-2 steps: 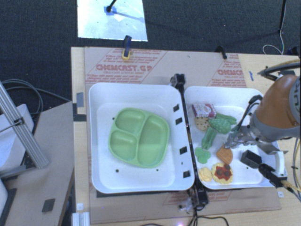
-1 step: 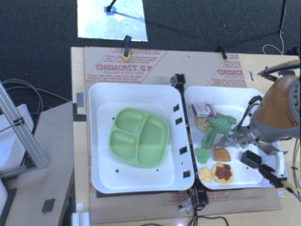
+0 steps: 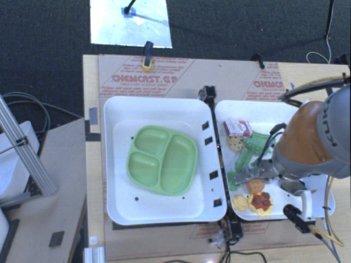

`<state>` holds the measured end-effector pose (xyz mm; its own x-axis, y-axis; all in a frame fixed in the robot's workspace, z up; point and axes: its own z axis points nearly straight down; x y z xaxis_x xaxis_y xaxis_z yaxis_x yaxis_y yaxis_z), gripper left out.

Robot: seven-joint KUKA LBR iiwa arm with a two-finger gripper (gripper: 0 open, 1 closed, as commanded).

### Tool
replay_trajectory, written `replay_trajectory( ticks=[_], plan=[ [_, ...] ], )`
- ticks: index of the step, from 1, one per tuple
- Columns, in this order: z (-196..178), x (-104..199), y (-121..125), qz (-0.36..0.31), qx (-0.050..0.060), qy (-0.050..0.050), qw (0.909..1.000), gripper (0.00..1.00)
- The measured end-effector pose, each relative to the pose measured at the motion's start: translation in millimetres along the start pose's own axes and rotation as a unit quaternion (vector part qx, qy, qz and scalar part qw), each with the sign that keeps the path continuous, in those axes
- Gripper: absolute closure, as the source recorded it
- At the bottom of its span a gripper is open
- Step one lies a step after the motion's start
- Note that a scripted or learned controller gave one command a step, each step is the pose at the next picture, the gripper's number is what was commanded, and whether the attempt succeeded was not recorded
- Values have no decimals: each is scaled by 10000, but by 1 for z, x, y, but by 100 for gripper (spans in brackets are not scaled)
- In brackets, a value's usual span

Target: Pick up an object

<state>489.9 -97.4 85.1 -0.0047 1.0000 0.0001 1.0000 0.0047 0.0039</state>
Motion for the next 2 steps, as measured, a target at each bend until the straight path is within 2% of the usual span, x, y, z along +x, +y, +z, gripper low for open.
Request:
replay_trajectory(
  ticks=[1,2],
  plan=[
    [-11,-2,2,7,-19,0,10000,100],
    [-108,50,91,-42,-69,1,10000,100]
  ],
)
